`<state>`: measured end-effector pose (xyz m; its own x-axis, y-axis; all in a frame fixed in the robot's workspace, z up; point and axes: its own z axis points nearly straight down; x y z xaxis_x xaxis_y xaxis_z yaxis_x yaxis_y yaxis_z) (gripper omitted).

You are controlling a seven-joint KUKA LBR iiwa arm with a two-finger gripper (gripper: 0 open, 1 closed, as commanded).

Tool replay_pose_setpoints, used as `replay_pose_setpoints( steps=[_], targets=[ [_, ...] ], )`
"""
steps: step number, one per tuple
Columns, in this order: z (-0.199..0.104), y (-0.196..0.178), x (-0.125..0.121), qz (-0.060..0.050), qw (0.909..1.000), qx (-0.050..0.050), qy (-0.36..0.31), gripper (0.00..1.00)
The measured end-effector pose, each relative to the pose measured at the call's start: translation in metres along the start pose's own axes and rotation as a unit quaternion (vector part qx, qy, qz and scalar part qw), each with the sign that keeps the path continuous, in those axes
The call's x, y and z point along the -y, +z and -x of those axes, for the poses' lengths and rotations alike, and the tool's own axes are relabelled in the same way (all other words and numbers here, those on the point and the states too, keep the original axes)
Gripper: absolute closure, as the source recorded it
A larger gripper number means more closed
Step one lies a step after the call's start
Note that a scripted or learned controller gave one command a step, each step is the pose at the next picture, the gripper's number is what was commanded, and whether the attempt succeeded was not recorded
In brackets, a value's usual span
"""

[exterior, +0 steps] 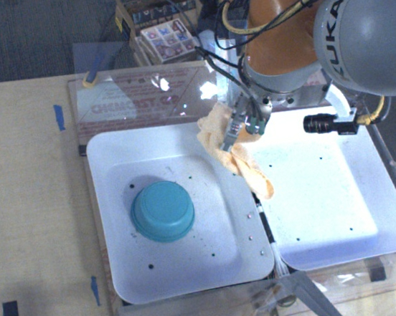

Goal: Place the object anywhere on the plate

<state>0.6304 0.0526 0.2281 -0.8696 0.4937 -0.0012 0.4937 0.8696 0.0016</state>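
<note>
So the gripper is clamped on a floppy yellow cloth, which dangles over the divide between the two white bins. Looks like mid-carry to me. The teal plate sits in the left bin, well apart, so next it needs to swing left over it, then let go.

A pale yellow cloth, crumpled and hanging limp, drapes just under the gripper across the bins' shared rim, while the teal plate lies upside-down well to its lower left.
</note>
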Motion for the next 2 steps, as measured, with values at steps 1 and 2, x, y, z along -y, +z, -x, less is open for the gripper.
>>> replay_pose_setpoints(
  steps=[1,2],
  targets=[
    [-0.024,0.001,-0.033,0.001,0.9804,0.0,-0.197,1.0],
    [-0.047,0.002,-0.079,0.002,0.967,0.003,-0.255,1.0]
  ],
)
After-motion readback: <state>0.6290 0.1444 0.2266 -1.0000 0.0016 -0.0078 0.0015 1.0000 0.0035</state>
